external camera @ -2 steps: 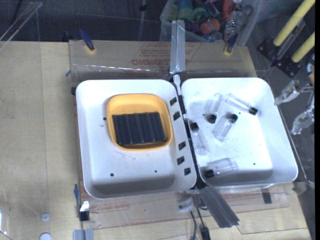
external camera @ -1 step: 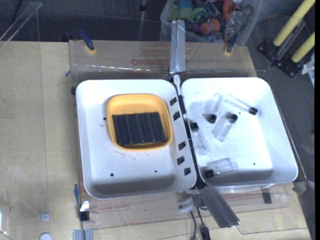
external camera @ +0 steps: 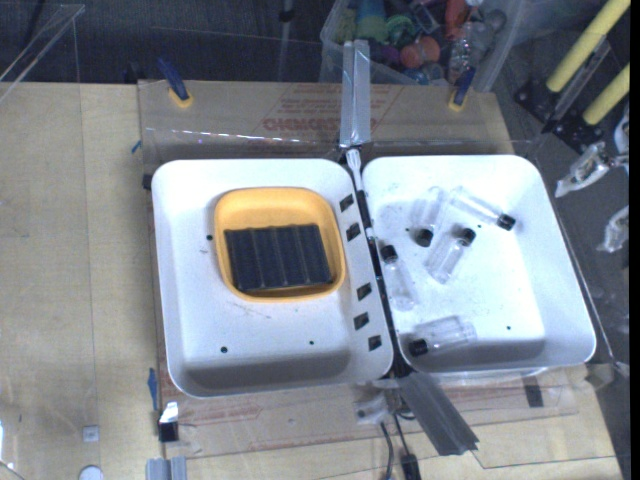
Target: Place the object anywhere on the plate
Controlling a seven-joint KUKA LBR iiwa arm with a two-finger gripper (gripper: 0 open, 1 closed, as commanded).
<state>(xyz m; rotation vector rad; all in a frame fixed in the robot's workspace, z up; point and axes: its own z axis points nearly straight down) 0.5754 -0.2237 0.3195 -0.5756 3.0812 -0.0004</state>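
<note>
A yellow plate [external camera: 228, 218] with rounded corners lies in the left bin [external camera: 185, 298]. On its middle rests a dark, ridged rectangular object [external camera: 278, 256], lying flat and well inside the rim. Pale parts of my gripper [external camera: 596, 206] hang at the far right, beyond the right bin's outer edge and well away from the plate. Nothing is visible in it.
The right bin [external camera: 520, 313] holds several clear vials with black caps: a cluster [external camera: 446, 256] near its middle and one [external camera: 440, 333] by the front wall. A divider with black clips [external camera: 360, 268] separates the bins. A box of toys [external camera: 420, 13] stands behind.
</note>
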